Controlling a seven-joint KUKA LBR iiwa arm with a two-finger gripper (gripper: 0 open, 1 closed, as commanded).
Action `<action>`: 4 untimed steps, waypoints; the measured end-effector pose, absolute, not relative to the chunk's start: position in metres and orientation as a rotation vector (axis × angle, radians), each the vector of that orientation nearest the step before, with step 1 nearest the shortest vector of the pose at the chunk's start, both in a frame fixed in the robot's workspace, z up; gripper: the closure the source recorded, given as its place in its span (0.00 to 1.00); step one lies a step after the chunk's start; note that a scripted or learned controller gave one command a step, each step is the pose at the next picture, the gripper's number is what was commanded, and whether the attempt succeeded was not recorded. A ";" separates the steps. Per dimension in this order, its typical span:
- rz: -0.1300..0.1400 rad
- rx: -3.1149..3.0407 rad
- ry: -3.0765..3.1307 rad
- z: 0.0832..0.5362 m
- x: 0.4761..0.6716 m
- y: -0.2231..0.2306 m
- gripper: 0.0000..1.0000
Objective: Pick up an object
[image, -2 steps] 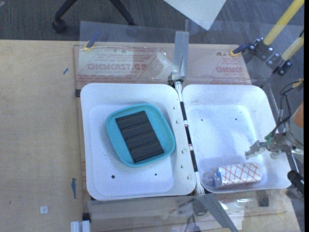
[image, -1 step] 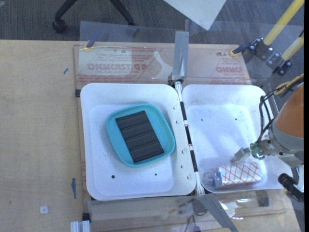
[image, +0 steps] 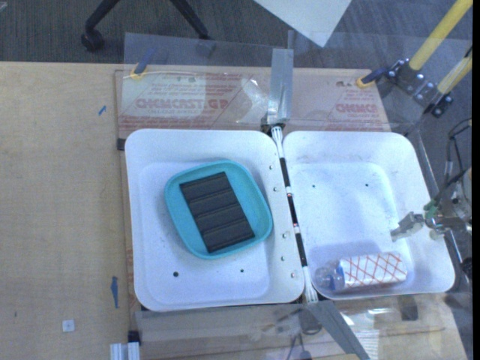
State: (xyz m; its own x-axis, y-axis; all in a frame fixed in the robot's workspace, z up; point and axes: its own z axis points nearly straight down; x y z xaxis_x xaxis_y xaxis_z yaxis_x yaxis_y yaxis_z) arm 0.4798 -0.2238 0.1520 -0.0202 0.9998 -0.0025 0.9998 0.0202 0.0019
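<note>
I see two white bins [image: 150, 152] side by side on my wooden bench [image: 52, 201], a clear sheet with red lettering [image: 180, 103] taped behind them, a chair base [image: 142, 6] on the grey floor, and yellow-handled clamps [image: 431, 58] (upper right corner).

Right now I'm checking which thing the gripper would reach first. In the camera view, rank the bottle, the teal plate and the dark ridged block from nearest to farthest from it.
Measured from the gripper at the right bin's right edge:
1. Bottle, right bin's near corner, just below-left of the gripper.
2. Dark ridged block, left bin, lying on the plate.
3. Teal plate, left bin; its centre is too close to the block's to call.
</note>
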 end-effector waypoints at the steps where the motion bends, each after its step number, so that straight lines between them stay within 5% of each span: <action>1: -0.002 2.123 2.318 0.112 0.479 -0.133 0.00; 2: -0.001 2.260 2.180 0.157 0.479 -0.179 0.00; 3: -0.001 2.260 2.180 0.157 0.479 -0.179 0.00; 4: 0.005 2.078 2.347 0.088 0.481 -0.113 0.00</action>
